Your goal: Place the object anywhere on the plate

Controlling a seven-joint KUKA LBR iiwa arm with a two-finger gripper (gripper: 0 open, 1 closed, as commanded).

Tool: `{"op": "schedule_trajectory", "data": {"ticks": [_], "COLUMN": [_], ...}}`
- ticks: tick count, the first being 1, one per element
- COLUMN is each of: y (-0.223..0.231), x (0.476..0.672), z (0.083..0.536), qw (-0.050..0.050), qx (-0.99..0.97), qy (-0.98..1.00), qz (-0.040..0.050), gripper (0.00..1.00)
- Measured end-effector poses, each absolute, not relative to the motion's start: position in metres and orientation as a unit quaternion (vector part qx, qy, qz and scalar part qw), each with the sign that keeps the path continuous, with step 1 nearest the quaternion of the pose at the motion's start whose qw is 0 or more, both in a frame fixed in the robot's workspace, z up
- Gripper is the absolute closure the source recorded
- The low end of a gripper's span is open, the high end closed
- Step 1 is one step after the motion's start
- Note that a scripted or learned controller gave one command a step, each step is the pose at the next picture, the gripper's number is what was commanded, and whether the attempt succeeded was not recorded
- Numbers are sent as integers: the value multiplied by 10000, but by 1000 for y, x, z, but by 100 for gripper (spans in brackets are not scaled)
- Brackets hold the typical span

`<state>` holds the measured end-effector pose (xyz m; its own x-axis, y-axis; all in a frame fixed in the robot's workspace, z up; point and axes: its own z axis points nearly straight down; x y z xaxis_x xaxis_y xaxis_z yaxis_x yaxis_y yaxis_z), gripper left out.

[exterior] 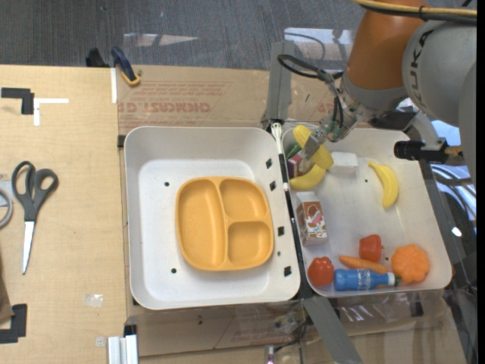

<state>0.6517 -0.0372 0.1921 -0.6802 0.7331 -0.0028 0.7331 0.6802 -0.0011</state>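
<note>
An orange-yellow divided plate (225,224) lies in the middle of the left bin (144,203) with nothing on it. My gripper (313,147) is down in the far left corner of the right bin (436,226). It sits right against a yellow banana-like piece (323,158), and part of that piece sticks out above it. A second yellow banana (308,178) lies just below, against the bin's left wall. The wrist hides where the gripper meets the yellow piece.
The right bin also holds a white block (344,161), a third banana (387,183), a small carton (311,220), a red tomato (320,271), a carrot (362,263), a blue bottle (364,280) and an orange (410,263). Scissors (32,203) lie on the bench at the left.
</note>
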Motion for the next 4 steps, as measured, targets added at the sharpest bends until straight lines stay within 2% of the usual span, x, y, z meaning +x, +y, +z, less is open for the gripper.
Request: {"op": "schedule_trajectory", "data": {"ticks": [1, 2, 3, 4], "y": [10, 82, 151, 151], "x": [630, 577, 564, 564], "z": [192, 192, 193, 194], "qw": [3, 0, 3, 2], "qx": [3454, 3393, 3537, 3538], "qy": [9385, 9407, 9354, 9353], "qz": [-4, -4, -6, -5], "gripper": [100, 100, 100, 0]}}
